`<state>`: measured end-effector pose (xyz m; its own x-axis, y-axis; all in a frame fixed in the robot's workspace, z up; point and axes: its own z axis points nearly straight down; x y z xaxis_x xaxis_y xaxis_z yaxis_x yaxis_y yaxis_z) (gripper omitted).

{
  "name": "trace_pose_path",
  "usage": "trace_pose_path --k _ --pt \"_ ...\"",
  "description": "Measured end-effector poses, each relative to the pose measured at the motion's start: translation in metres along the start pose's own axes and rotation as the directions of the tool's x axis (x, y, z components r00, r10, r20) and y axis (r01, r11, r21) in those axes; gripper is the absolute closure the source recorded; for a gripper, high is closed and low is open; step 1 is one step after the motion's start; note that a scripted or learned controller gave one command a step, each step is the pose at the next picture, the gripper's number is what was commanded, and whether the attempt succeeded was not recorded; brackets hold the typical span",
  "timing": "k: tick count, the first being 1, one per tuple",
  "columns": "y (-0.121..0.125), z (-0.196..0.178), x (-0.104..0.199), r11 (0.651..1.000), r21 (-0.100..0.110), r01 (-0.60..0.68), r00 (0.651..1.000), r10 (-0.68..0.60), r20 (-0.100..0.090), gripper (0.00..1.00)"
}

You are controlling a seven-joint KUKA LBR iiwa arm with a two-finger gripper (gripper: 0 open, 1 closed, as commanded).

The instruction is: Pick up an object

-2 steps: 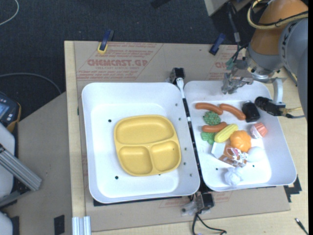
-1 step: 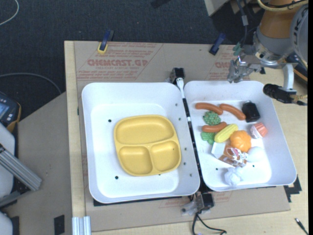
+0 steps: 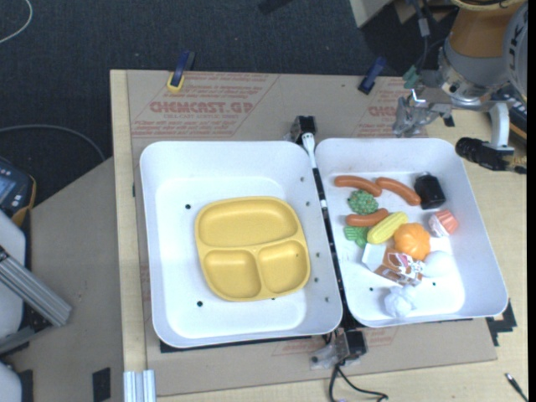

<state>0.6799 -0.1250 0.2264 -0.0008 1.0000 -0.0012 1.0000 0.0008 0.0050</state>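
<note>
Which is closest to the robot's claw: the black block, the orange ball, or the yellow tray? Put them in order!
From the gripper, above the right bin's far edge:
1. Black block, far right part of the right bin.
2. Orange ball, middle of the right bin.
3. Yellow tray, over in the left bin.

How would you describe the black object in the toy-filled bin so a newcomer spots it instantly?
Look in the right-hand white bin, the one crowded with toy food. Near its far right corner, just past the end of a sausage, sits the black block. It is the only dark, boxy item among brightly coloured pieces.
</note>
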Motion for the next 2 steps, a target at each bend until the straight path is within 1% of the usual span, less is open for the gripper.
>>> trace_pose_path --k 1,2 --pt "-0.041 -0.009 0.036 1.0 0.007 0.002 1.0 -0.002 -0.003 1.0" --pt "-0.074 0.004 0.076 1.0 0.01 0.002 1.0 -0.002 -0.003 1.0"
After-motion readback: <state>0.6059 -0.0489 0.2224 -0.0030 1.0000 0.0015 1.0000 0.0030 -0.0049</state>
